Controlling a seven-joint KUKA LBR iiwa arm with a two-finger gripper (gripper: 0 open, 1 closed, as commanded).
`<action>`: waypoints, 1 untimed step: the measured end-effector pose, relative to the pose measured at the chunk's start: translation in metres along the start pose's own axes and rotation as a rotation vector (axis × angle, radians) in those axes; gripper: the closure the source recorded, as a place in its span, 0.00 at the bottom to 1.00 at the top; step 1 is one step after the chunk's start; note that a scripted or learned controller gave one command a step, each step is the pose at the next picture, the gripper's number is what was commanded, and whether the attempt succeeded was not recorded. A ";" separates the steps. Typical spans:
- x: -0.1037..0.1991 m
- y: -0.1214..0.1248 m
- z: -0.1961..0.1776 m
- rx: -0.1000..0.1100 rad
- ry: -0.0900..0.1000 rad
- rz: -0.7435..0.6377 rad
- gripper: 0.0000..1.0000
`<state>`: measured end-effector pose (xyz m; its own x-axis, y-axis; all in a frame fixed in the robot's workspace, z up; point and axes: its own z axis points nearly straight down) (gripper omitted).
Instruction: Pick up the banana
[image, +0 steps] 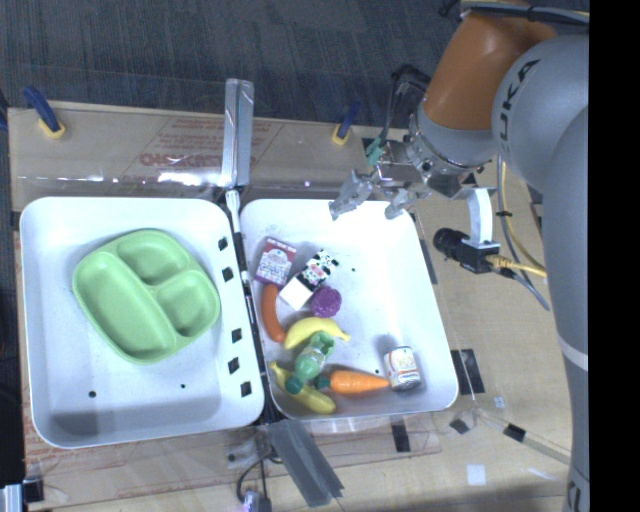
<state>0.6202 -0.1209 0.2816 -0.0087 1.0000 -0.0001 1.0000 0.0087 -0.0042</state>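
Fingers of your gripper (372, 195) are standing apart with nothing between them, hanging over the far rim of the right bin (425, 290). Your banana (314, 332) is lying well away from the jaws, toward the near middle of that bin, touching the purple grapes (326, 301) and sitting beside the orange sausage (271, 313). Below it, the green bottle (309, 361) and carrot (358, 381) are crowding the near corner. A green divided plate (146, 293) is resting in the left bin (60, 390).
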 end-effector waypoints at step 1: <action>0.004 -0.087 0.044 0.000 0.001 -0.247 0.00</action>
<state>0.5333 -0.1179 0.2382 -0.2533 0.9674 0.0016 0.9674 0.2533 -0.0041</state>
